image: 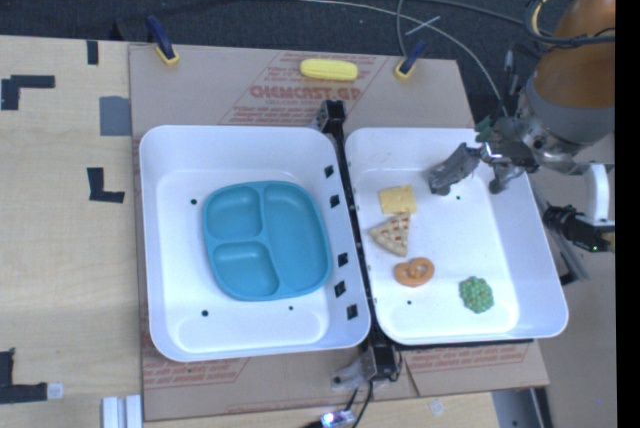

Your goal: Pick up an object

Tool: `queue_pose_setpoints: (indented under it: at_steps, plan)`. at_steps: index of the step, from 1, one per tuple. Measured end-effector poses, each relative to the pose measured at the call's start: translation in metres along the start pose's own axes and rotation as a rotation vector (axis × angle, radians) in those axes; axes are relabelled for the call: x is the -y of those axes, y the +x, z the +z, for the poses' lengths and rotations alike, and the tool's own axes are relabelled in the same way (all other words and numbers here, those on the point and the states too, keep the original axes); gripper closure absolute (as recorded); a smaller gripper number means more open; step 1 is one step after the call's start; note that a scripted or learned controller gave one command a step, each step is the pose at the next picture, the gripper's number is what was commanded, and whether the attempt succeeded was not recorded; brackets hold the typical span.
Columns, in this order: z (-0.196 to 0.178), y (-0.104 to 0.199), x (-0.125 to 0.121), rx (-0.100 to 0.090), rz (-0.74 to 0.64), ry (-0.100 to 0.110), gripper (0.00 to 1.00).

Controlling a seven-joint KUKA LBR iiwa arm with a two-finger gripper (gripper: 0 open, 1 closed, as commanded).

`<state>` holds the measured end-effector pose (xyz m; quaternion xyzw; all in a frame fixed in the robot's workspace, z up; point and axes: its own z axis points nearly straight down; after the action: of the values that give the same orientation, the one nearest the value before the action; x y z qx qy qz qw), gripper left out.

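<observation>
Your gripper (pixel 470 171) hovers, fingers spread and empty, above the right bin (pixel 520 246). Just beside it lies the yellow cheese block (pixel 397 199), with waffle wedge (pixel 392 235) touching below. Descend carelessly and you risk nudging both pieces, or closing on nothing.

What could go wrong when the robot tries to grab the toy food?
The yellow square and the waffle wedge touch, so the gripper might nudge one while going for the other. The pretzel lies flat and could slip out. The green broccoli sits near the right bin's wall, leaving little room.
</observation>
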<state>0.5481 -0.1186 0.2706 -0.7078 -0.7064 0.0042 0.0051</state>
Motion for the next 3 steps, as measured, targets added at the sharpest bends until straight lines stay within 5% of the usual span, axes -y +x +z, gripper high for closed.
queue_pose_setpoints:
  at_steps: [1,3]
  plan:
    - [-0.006,0.000,-0.002,0.002,-0.003,-0.012,0.00]
    - [0.098,-0.015,-0.014,0.002,-0.002,-0.007,0.00]
